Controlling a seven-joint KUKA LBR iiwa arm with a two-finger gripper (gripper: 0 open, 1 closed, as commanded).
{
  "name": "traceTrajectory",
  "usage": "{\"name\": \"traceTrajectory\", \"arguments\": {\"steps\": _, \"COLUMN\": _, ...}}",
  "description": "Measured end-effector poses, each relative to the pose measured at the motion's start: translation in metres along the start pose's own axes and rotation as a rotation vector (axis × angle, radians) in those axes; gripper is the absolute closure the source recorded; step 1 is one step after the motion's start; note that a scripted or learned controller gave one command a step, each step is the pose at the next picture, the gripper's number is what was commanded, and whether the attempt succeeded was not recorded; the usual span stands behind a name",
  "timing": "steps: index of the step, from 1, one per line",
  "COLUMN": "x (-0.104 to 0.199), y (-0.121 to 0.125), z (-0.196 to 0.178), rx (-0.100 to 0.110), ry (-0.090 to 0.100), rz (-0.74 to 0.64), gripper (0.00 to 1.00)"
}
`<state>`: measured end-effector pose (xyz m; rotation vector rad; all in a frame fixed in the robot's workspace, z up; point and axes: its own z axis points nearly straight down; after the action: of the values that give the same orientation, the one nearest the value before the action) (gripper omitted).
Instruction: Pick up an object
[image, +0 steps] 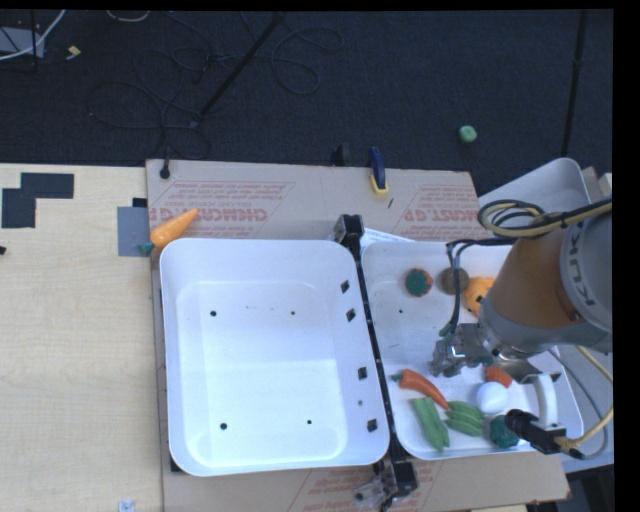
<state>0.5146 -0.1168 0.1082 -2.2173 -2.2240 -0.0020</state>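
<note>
pepper (420, 383): in right bin (395, 300), near its front, just left of the greens (450, 420); looks light, stiff, smooth and tapered, so best pinched across its thick middle | gripper (452, 357): just right of pepper, above bin floor; opening cannot be told; nothing visibly held.

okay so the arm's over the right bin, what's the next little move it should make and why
Probably lower the end effector toward the red pepper just below it in the right bin. That pepper lies nearest, with some bare floor around it, and nothing appears to be held yet.
</note>
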Motion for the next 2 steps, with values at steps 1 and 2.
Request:
{"name": "traceTrajectory", "arguments": {"steps": 1, "x": -0.050, "y": 0.061, "z": -0.134, "rx": -0.016, "ry": -0.009, "rz": 0.002, "gripper": 1.00}}
{"name": "traceTrajectory", "arguments": {"steps": 2, "x": -0.100, "y": 0.056, "z": -0.290, "rx": -0.016, "ry": -0.011, "rz": 0.006, "gripper": 1.00}}
